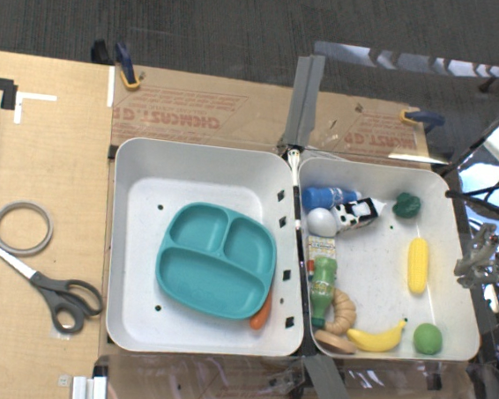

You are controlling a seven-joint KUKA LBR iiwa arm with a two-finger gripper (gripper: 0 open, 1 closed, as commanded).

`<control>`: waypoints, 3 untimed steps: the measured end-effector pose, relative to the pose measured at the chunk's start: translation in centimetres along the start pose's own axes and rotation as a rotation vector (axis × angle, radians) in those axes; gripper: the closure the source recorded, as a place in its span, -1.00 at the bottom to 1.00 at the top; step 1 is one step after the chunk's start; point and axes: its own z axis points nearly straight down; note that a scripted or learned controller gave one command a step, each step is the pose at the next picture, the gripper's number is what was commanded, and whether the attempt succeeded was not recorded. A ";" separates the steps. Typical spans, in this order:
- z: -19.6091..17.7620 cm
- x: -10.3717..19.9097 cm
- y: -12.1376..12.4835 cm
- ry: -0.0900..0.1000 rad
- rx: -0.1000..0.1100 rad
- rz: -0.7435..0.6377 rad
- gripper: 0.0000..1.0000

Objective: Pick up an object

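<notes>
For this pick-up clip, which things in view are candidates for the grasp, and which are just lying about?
Candidates, in the right white bin:
yellow corn cob
yellow banana
light green round fruit
dark green lumpy item
green bottle
Also the metal two-finger gripper, at that bin's right edge.

Lying about:
teal divided plate, left bin
grey-handled scissors
tape roll

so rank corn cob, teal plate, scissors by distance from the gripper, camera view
From the gripper at the right bin's right edge:
1. Corn cob, right bin, just left of it.
2. Teal plate, left bin.
3. Scissors, on the bench, far left.
</notes>
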 end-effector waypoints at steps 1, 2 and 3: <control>16.0 -6.1 3.1 0.002 -0.001 0.167 -1.00; 18.7 -15.0 7.3 0.034 0.004 0.205 -1.00; 5.6 -11.8 -1.3 -0.005 0.002 0.211 -1.00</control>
